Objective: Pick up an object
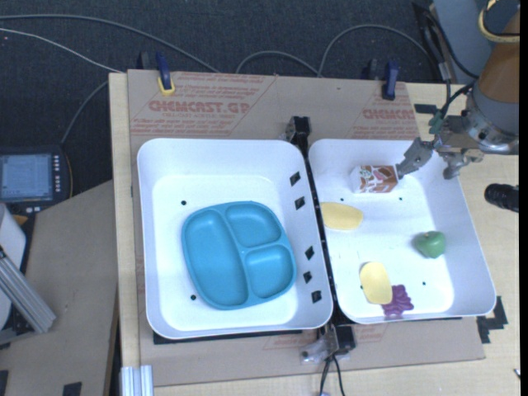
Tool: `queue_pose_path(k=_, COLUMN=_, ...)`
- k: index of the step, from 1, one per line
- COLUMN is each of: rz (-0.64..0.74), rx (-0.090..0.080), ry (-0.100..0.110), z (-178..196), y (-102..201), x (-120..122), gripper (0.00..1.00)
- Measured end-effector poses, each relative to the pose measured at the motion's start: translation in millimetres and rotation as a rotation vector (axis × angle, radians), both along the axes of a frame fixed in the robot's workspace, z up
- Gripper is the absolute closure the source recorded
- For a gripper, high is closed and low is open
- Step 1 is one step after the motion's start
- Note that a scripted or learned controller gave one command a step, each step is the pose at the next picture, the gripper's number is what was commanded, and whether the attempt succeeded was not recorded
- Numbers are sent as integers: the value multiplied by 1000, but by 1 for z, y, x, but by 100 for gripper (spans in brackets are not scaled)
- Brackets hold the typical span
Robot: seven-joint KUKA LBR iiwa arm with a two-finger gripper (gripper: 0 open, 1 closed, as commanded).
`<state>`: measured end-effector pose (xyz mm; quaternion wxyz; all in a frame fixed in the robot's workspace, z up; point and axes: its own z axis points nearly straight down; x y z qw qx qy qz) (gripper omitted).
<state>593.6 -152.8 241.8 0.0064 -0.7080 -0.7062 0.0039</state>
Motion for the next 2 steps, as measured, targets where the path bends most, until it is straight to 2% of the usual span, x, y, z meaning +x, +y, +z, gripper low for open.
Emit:
queue_pose_path(k=1, rz=3, rx=-2, ry=-13, z=7, y=0, x=2, gripper=0)
queue_pose_path(k=2, rz=2, rx=-1, ry=-7, z=-51, y=10, x=0, gripper=0)
